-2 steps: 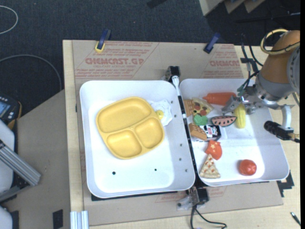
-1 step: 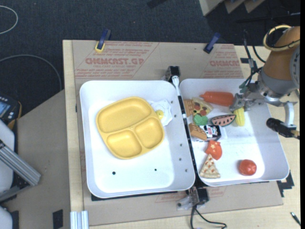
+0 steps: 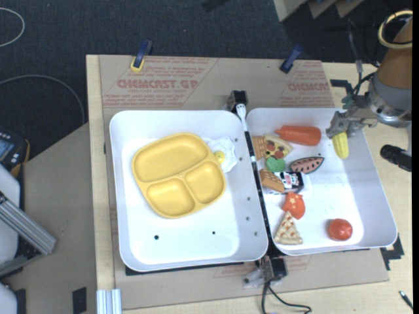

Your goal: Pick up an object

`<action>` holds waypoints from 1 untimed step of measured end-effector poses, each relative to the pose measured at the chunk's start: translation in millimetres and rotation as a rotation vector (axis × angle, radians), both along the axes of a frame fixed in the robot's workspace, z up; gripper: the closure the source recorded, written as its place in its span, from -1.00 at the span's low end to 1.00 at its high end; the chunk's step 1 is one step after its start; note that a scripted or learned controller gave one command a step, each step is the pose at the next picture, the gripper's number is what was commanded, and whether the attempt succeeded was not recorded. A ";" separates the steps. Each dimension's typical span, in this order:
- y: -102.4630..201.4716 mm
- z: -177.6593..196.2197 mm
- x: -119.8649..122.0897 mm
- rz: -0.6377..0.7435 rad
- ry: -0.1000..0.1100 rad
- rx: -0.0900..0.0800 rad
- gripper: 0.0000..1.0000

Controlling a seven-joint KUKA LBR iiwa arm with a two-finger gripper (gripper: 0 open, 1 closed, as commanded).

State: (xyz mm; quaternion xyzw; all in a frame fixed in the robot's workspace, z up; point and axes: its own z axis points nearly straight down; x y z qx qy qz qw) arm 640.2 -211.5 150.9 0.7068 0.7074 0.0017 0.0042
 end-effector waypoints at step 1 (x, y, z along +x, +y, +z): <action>-5.3 46.0 4.9 0.000 0.000 0.000 1.00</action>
